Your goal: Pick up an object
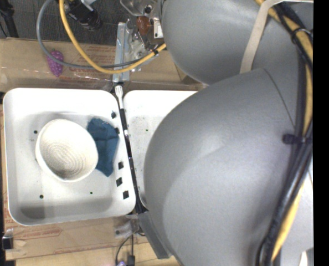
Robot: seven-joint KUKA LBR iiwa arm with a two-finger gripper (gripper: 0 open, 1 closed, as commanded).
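the grey arm (pixel 231 148) reaches in from the right and bulks over the camera view, its rounded links covering most of the right bin (pixel 139 121) and the upper right corner. a pale strap (pixel 253 35) crosses the upper link, and yellow and black cables (pixel 294 143) run down its right side. the wrist end points toward the top of the frame, past the bins' far rims, where the gripper (pixel 122 51) hangs over the cardboard (pixel 87 60) behind the bins, roughly in line with the divide between them. whether its fingers are parted or closed, i cannot tell; the metal parts there are too tangled to read, and nothing can be made out between them. a yellow cable (pixel 78 43) and a grey hose (pixel 42 35) loop out to the left of the wrist.

in the left bin (pixel 20 204) a round cream woven cap or bowl (pixel 67 148) lies left of centre, and a dark blue cloth (pixel 104 143) lies crumpled just beside it on the right, touching its edge, near the bin's right wall. small black marks (pixel 122 173) dot the rims between the two bins. a purple item (pixel 55 62) lies on the cardboard beyond the left bin, well apart from the gripper.

red print shows on the cardboard at the top and bottom edges, but too blurred to read.
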